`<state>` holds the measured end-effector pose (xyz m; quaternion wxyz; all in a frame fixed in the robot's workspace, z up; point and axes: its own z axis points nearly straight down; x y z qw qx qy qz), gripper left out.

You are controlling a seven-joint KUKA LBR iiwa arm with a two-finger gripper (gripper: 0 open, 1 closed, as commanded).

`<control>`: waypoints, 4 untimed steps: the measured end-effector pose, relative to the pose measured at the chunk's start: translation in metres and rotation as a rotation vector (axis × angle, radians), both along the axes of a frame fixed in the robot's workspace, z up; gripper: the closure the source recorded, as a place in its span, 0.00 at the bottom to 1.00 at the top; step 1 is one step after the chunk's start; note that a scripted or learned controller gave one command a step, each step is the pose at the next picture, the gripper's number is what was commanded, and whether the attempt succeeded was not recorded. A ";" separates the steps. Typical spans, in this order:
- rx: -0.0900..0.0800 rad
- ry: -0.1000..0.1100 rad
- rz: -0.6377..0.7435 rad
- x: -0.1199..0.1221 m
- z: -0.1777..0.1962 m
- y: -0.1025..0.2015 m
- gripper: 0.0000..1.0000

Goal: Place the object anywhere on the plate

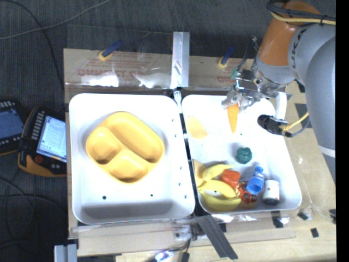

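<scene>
Gripper [238, 100] up over far end of right bin [283, 162], pinching top of carrot [233, 117], looks like anyway, fingers kinda small to read. Carrot hangs point-down, clear of bin floor. So pick seems done, carry step in hand. Plate [124, 145], yellow, sits in left bin [82, 201], well apart. Next: swing left across divider, keep height, lower over plate, let go.

Count of things on the bench

Two white bins [76, 162]: the left holds one yellow plate [124, 145]. The right holds one orange carrot [233, 116], one green ball [243, 155], two bananas [218, 192], one blue bottle [254, 182], one white can [271, 190], and what may be one red item [231, 177], partly buried in the pile.
</scene>
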<state>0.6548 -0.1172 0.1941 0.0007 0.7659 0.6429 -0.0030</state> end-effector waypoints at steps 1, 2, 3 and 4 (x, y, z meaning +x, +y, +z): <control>0.004 0.001 -0.084 -0.024 -0.014 0.011 1.00; 0.005 0.000 0.173 -0.013 -0.005 0.083 1.00; 0.005 -0.001 0.173 -0.013 -0.005 0.083 0.00; 0.003 -0.002 0.118 -0.103 0.096 0.057 0.00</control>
